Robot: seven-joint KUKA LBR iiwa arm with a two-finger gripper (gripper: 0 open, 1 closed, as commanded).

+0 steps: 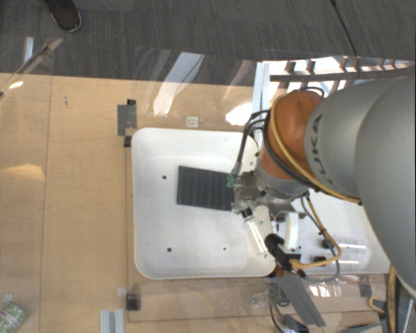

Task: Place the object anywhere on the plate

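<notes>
The arm (344, 143) is hanging over the right side of the left white bin (156, 253), blocking passage there, while a dark flat plate (203, 188) is lying mid-bin, leaving bare floor along the left and near edges.

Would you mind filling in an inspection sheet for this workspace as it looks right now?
Surface: wooden bench bearing a white bin.
Job's things: dark ribbed plate lying flat in the bin; object to place cannot be told.
Clutter: nothing seen in the bin.
Grippers: gripper low over the bin's right side, beside the plate's right edge.
Cables: yellow cable looping by the wrist.
Surroundings: dark carpet beyond the bench; shoe at top left.
</notes>
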